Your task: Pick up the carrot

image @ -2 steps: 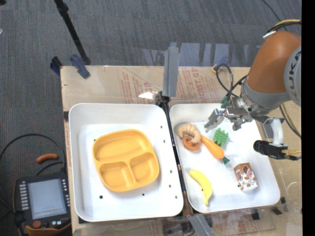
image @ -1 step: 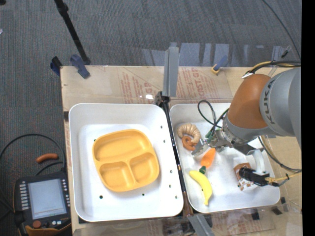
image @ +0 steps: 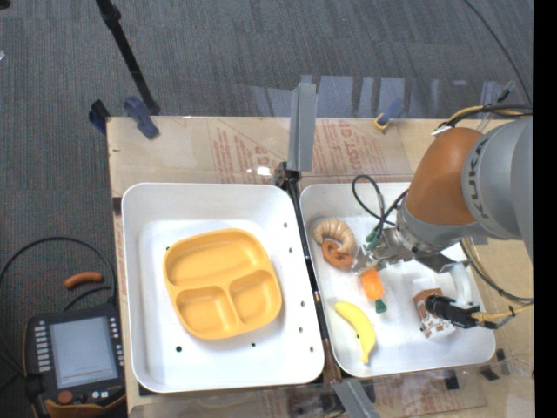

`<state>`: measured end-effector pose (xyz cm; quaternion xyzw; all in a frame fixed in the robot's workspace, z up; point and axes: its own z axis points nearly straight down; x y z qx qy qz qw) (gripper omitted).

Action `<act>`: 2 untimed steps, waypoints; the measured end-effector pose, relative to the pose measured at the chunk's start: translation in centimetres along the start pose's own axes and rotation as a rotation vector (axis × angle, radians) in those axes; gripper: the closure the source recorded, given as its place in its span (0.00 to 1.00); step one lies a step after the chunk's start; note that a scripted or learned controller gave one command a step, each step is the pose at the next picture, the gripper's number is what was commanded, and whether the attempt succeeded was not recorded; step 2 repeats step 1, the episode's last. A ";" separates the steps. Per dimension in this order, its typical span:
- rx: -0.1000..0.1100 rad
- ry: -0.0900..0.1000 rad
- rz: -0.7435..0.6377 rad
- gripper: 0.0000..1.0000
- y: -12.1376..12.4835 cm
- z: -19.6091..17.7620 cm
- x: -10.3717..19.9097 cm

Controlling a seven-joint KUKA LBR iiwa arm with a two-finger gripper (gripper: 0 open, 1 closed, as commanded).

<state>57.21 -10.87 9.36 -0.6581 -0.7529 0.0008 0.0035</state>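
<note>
Orange and small, the one carrot (image: 373,285) lies on the floor of the right bin (image: 481,348), about in its middle, with a bit of green at its lower end. The gripper (image: 372,258) is directly above the carrot's upper end, touching it or almost touching it. How wide the gripper is open I cannot tell, because the wrist covers it, and nothing can be seen held in it.

Around the carrot there are three other things in the same bin. One yellow banana (image: 359,327) lies just below and left of the carrot, pointing down to the right. One beige spiral pastry (image: 336,239) with a brown ring part sits up and left, near the bin's left wall. One brown and white packet (image: 432,313) lies to the right of the carrot, close to a black cable end.

The arm (image: 474,185), grey with an orange band, comes in from the right over this bin.

The left bin (image: 139,207) holds one yellow plate (image: 223,281) with three compartments. On the floor at the left stands one pendant (image: 80,353) with a screen.
</note>
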 end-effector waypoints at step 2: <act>-0.003 -0.004 0.172 1.00 7.5 -11.5 5.0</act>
